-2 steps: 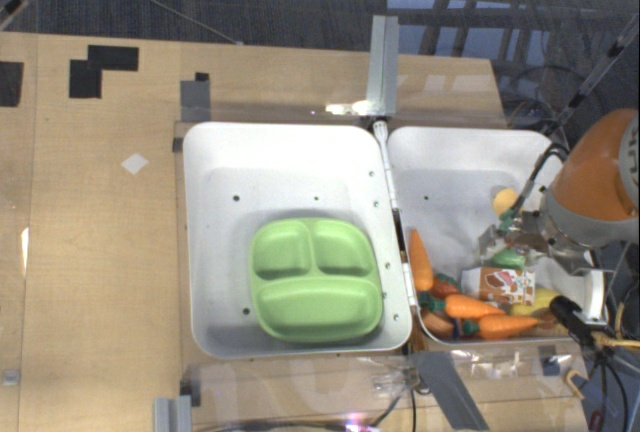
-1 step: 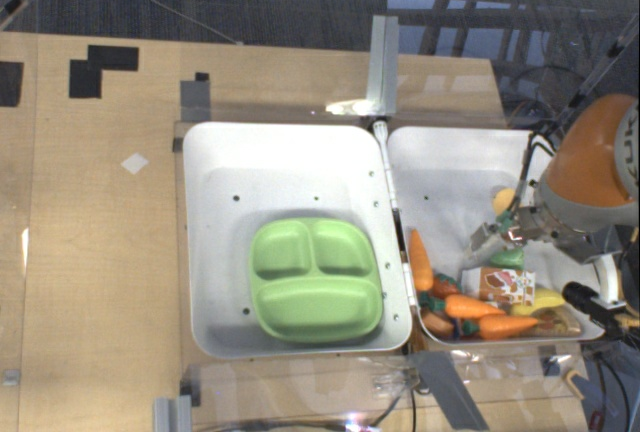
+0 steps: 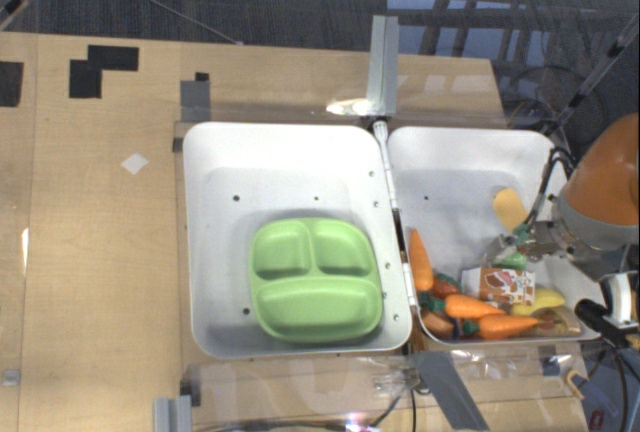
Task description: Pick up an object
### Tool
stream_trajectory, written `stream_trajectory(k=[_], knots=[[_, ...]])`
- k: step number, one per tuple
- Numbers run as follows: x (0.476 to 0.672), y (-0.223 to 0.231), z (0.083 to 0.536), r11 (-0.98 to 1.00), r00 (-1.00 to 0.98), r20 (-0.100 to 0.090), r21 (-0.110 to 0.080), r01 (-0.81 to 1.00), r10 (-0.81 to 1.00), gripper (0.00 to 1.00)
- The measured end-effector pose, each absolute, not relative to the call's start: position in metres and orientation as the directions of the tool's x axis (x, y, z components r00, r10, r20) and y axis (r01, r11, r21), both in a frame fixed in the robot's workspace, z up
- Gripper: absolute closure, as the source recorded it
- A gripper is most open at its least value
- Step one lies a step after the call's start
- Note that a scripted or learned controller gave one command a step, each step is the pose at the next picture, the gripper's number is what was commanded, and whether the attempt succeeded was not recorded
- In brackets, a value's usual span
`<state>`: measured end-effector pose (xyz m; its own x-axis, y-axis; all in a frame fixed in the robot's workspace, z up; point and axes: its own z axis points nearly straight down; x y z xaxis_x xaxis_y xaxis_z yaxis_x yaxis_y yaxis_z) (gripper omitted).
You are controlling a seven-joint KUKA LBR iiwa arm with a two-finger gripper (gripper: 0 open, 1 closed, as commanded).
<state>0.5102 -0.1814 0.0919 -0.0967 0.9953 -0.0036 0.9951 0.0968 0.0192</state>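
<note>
The right bin point(image 3: 450, 160) holds a heap of toy food along its near edge. An orange carrot point(image 3: 420, 260) lies by the bin's left wall, and two more carrots point(image 3: 470, 305) lie among the heap. A small printed packet point(image 3: 505, 285) sits beside a yellow piece point(image 3: 545, 300). A tan oval piece point(image 3: 509, 208) lies apart, further back. My gripper point(image 3: 520, 245) hangs low at the bin's right side, just above the packet and a small green bit point(image 3: 512, 260). The orange-banded wrist point(image 3: 610, 180) stands over it.
The left bin point(image 3: 230, 170) holds a green divided plate point(image 3: 315, 278) in its near half. A metal post point(image 3: 383, 60) rises behind the rim where the two bins meet. Cables run along the arm at the right.
</note>
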Motion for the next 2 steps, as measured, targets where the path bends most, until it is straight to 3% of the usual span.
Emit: stream_trajectory(k=[1,2], knots=[[0.527,-0.177,0.093,0.112,-0.112,-0.002,0.007,0.994,0.994,0.00],[0.530,-0.176,0.106,0.115,-0.115,-0.002,0.015,0.993,0.993,1.00]])
